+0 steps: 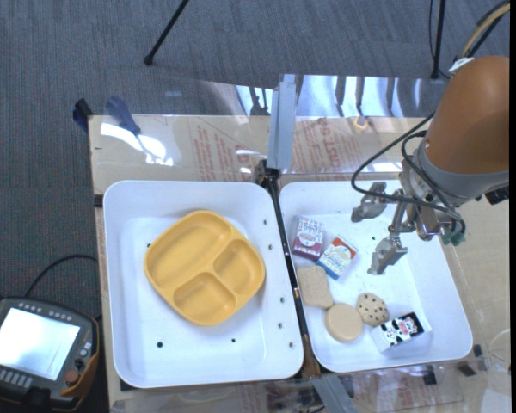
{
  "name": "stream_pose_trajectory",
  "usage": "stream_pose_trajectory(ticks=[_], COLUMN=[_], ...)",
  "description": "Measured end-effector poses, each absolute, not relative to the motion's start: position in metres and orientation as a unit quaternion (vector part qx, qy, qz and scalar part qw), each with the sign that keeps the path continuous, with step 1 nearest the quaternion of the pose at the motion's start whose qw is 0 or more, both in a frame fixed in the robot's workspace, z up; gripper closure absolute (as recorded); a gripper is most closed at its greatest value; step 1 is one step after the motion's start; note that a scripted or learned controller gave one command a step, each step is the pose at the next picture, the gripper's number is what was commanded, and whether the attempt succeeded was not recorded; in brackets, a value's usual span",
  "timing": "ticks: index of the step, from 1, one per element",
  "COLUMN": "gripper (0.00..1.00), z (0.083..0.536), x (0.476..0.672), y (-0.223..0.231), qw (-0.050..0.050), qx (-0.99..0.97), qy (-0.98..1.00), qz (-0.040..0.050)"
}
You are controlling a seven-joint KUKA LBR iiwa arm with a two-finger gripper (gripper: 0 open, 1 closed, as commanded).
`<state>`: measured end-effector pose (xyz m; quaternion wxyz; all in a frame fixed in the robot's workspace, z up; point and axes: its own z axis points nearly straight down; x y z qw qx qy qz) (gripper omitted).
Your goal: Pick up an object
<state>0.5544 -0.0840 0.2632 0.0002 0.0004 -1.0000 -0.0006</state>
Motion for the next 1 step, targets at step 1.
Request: stream_pose_trajectory(ticks=[1], gripper=[0.00], z=[0.0992], x=[0.5674], y=[-0.0913], qw=[0.000], qx=[-0.022], qy=[-1.000], qz=[-0.0007])
